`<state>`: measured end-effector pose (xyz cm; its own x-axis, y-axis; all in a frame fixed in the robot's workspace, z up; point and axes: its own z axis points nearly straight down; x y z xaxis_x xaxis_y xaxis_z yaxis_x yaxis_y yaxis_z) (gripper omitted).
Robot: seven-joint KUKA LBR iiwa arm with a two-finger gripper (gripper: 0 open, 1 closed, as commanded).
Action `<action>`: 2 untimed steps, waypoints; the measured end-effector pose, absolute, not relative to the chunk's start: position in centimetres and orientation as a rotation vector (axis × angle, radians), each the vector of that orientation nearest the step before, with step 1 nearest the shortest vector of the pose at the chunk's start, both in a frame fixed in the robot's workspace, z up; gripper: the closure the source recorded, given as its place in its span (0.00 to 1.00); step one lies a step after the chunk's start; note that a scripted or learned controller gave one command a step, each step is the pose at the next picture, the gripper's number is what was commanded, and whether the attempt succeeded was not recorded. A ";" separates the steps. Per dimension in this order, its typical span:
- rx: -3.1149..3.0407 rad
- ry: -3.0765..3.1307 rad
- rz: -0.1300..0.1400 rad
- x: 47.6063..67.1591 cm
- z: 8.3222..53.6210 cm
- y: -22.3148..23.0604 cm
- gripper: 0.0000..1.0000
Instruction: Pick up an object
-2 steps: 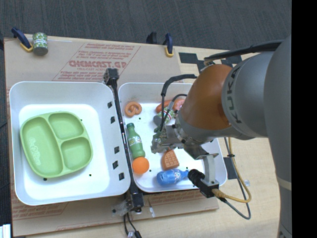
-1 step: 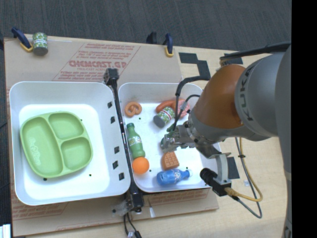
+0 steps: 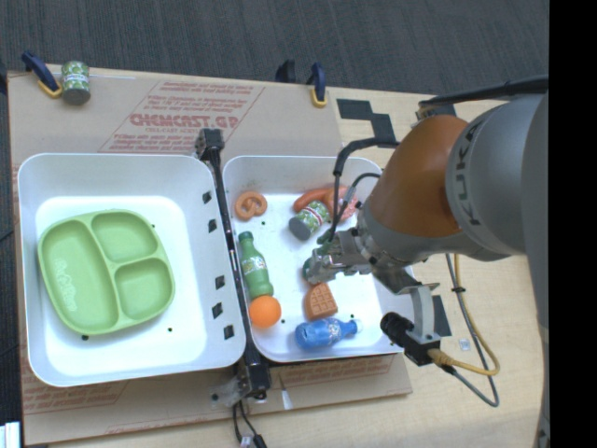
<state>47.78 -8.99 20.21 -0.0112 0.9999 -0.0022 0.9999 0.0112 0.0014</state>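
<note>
The right bin (image 3: 280, 171) holds a green bottle (image 3: 253, 264), an orange ball (image 3: 265, 312), a blue bottle (image 3: 326, 332), a waffle-like brown piece (image 3: 321, 301), a small pretzel (image 3: 249, 204), a dark can (image 3: 311, 220) and a red-orange sausage (image 3: 315, 198). My gripper (image 3: 318, 269) hangs low over the middle of this bin, just above the waffle piece and right of the green bottle. The big grey arm with its orange band (image 3: 424, 189) covers the bin's right side.
The left bin (image 3: 37, 171) contains a green divided plate (image 3: 105, 270). A small can (image 3: 76, 79) and blue clamps sit on the cardboard at the back. A black divider bar (image 3: 220, 222) runs between the bins. Cables trail at the right.
</note>
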 end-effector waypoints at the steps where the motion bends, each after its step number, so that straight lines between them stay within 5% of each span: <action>1: 2.199 2.236 0.000 47.9 21.3 -9.0 1.00; 2: 2.212 2.226 0.002 51.6 31.7 -8.9 1.00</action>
